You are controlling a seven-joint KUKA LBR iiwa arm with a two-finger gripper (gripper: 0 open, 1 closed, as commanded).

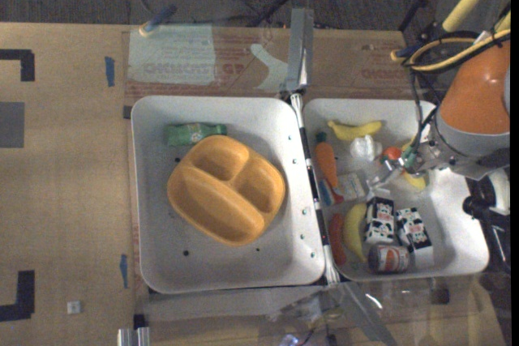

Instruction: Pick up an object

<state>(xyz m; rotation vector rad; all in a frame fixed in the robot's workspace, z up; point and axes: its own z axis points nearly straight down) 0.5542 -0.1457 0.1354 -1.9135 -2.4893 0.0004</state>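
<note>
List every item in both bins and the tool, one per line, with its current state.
orange divided plate: right side up, lying in the left bin.
green packet: lying flat behind the plate.
top banana: lying in the right bin.
carrot: lying lengthwise.
lower banana: lying beside the cartons.
two cow-print cartons: side by side.
can: on its side.
tool: low over the right bin, grip unclear.

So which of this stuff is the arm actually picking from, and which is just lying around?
Part of the job:
gripper, low over the right bin
in that bin: banana, carrot, two milk cartons, can

Just lying about:
orange divided plate and green packet in the left bin
blue tape on the bench
</note>
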